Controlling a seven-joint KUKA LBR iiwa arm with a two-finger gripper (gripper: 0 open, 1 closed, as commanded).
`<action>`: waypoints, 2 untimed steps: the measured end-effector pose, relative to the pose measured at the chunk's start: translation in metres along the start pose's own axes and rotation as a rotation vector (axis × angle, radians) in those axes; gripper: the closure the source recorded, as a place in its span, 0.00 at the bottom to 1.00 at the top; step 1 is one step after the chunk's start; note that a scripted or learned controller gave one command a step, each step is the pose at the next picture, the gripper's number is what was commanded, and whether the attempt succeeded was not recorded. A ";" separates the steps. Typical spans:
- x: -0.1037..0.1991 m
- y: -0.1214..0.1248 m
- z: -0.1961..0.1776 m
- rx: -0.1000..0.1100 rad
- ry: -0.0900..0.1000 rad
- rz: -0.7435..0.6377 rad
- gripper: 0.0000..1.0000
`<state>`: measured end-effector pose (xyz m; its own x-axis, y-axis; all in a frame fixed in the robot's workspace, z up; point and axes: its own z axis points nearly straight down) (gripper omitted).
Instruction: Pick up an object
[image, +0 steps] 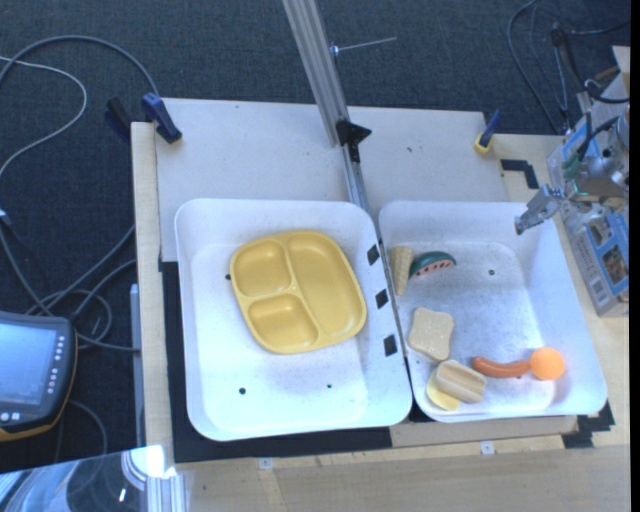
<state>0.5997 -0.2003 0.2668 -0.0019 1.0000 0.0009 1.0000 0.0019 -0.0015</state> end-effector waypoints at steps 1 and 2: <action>0.000 0.000 0.000 0.000 0.000 0.000 0.00; 0.008 -0.004 0.046 0.005 0.001 0.001 0.00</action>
<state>0.5961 -0.1925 0.2211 -0.0011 1.0000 0.0023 1.0000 0.0011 -0.0060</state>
